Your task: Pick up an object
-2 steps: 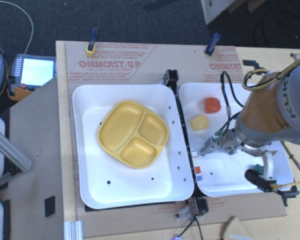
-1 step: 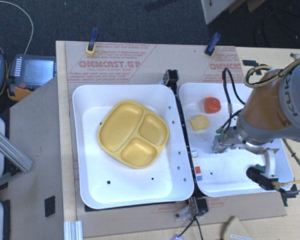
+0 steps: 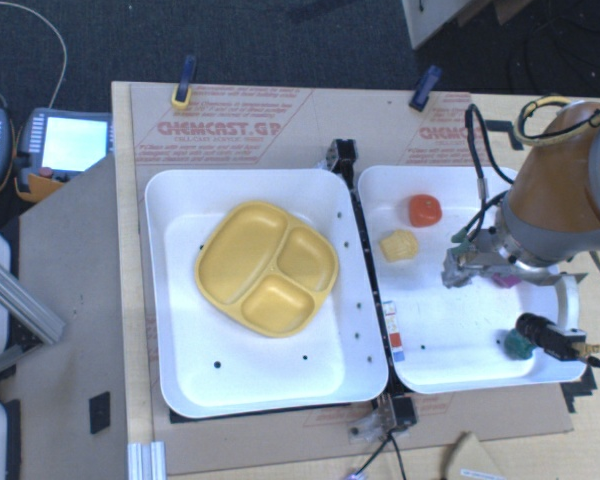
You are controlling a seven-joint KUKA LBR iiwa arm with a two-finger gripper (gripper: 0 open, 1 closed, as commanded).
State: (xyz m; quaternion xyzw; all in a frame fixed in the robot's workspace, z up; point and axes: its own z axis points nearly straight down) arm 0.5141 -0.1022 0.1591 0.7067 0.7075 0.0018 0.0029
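Observation:
The right bin [image 3: 450, 353] holds a round orange-red object [image 3: 425, 209] near its far side and a pale yellow lump [image 3: 399, 246] just in front of it. My gripper [image 3: 462, 271] hangs low over the middle of this bin, right of the yellow lump and a little apart from it. A small magenta piece [image 3: 506, 280] peeks out right beside the gripper, partly hidden by the wrist. A teal object [image 3: 519, 345] lies near the bin's front right corner.
The left bin [image 3: 170, 268] carries a yellow divided plate [image 3: 268, 267] in its middle. A black divider [image 3: 365, 268] runs between the two bins. The arm's orange band [image 3: 565, 163] covers the right bin's far right part.

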